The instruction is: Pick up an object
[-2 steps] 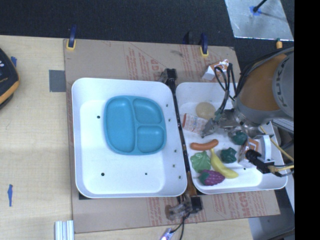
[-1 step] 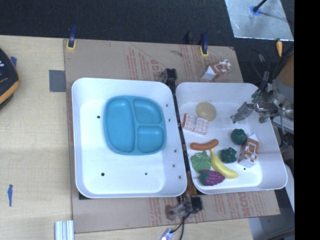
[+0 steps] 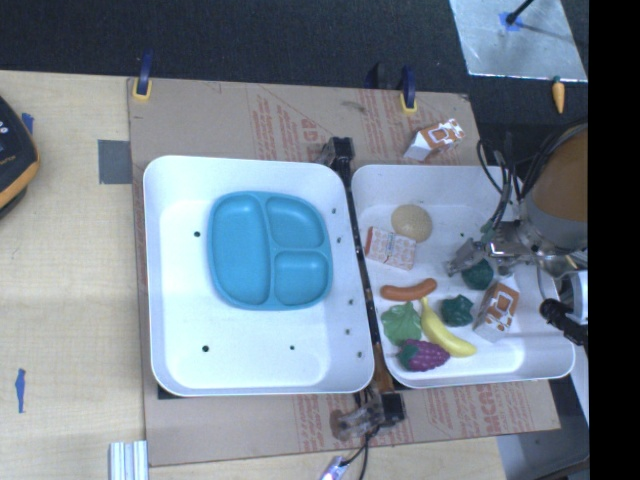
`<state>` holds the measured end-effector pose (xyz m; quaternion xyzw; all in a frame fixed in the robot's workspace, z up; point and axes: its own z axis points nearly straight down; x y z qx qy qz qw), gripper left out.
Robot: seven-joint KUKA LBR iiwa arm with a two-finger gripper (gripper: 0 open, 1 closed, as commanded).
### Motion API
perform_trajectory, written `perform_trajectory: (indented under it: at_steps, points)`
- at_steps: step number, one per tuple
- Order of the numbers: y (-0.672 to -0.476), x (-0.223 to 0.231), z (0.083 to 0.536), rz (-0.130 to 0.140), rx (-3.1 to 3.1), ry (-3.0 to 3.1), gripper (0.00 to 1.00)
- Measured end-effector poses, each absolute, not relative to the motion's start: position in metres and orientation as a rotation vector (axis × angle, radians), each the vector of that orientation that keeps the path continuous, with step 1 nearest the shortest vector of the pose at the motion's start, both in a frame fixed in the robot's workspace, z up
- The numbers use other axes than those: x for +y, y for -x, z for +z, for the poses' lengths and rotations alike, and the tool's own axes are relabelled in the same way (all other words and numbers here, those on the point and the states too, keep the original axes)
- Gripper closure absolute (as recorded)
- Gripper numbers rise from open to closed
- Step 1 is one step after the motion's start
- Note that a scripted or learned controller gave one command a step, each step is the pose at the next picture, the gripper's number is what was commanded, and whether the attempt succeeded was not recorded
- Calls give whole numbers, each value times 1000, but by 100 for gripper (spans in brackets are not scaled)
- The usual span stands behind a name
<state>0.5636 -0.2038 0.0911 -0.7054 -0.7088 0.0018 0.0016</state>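
End effector [image 3: 478, 260] low in the right bin [image 3: 450, 373], at its 3 o'clock side, seemingly over a dark green toy [image 3: 478, 274]; grip state can't tell. Small carton [image 3: 497, 306] just toward 5 o'clock, long axis roughly 12-to-6.

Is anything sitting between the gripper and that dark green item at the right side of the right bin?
Nothing visible stands between them. The gripper is right at the dark green item, at the right bin's right side. The small carton lies just below it and a second green piece lower left, both close but off the path.
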Motion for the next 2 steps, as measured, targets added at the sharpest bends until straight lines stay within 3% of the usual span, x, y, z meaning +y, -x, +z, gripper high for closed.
perform_trajectory:
  at_steps: [1,2]
  points:
    - [-564,-205,102,7,-2228,2212,100]
    - [-657,-145,92,2,-2226,2214,100]
